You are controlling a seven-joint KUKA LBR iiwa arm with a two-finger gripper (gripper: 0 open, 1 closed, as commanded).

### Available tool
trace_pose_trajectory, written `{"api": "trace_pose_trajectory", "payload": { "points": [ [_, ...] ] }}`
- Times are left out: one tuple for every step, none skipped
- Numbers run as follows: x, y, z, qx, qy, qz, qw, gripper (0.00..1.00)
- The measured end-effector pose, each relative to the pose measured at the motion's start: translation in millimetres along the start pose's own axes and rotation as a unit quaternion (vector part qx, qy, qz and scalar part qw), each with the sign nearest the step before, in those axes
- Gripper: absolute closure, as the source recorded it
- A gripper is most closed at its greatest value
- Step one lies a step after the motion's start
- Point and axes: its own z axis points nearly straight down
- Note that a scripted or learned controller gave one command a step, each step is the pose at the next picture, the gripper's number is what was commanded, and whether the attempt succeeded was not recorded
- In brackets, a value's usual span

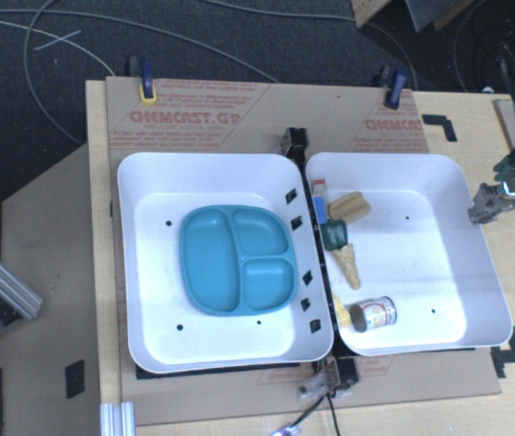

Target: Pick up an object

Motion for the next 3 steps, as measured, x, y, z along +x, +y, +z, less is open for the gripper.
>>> {"api": "trace_pose_trajectory", "payload": {
  "points": [
    [52.6,-1.2,11.3,0.004,0.002,-0.001,1.0000,1.00],
    [106.9,17.2,16.7,0.003,0.002,-0.002,1.0000,1.00],
    [161.2,18.6,30.2,0.005,0.003,-0.002,1.0000,1.00]
  ]
}}
